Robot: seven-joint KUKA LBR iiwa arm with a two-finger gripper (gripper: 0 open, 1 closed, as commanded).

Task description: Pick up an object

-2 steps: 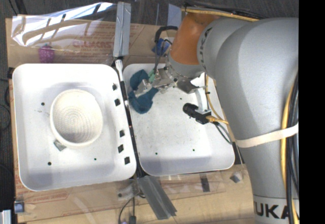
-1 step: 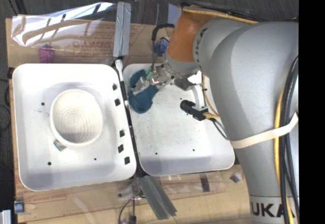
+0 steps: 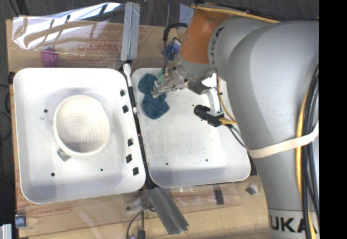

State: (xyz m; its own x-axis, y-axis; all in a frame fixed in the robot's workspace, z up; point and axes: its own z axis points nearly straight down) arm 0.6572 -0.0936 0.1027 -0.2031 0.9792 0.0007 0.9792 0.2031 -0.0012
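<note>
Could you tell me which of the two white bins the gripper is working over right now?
The right bin, the one holding the blue cloth. The gripper is at that cloth near its far-left corner; the left bin holds a white bowl.

I count two shallow white plastic bins (image 3: 32, 140) (image 3: 190, 170), one round cream woven bowl (image 3: 81, 124), and one crumpled dark blue cloth (image 3: 153, 103) (bunched under my wrist), plus one small purple object (image 3: 50, 58).
</note>
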